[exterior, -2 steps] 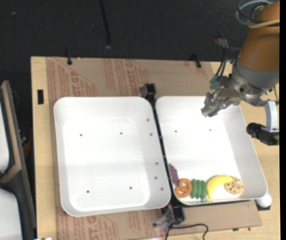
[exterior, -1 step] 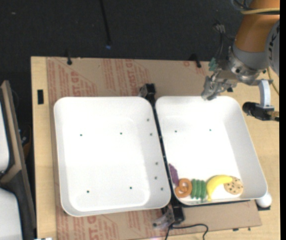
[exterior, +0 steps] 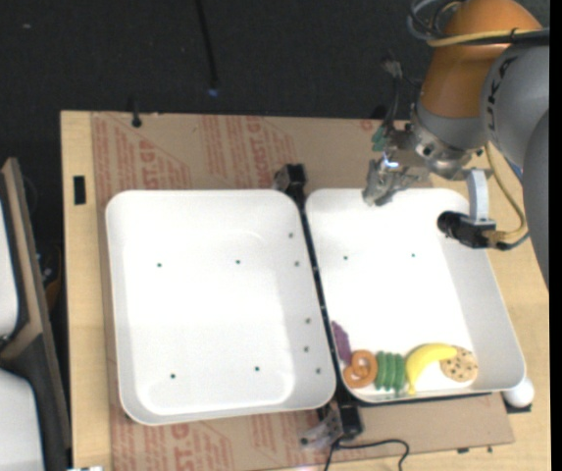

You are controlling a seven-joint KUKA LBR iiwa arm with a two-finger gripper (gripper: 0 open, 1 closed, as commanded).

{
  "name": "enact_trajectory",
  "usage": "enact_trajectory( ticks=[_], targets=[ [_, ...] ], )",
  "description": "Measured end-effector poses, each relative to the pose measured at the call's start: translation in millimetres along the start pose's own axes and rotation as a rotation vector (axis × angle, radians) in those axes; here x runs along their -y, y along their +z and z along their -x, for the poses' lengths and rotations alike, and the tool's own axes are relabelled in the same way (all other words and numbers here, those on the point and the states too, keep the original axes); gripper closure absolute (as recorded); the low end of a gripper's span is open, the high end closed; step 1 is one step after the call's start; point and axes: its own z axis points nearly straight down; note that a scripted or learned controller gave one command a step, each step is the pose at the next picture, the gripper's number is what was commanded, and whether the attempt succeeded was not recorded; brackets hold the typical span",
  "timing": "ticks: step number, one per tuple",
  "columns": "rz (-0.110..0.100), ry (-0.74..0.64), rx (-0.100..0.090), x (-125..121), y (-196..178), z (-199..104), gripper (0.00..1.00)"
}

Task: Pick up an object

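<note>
Two white bins before us, left bin bare, right bin holding a banana, cookie, green piece and orange ring along its near edge, gripper over the far rim, its state we cannot tell.

Smooth white plastic bins; matt cardboard sheet (printed red) beneath.

arm cut off at right edge, claw fingers blurred
</note>
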Motion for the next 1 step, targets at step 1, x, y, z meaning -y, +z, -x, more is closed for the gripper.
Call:
enact_trajectory(
  ticks=[1],
  targets=[
    [0.003,0.003,0.001,19.0,-3.6,6.9,1.0]
  ],
)
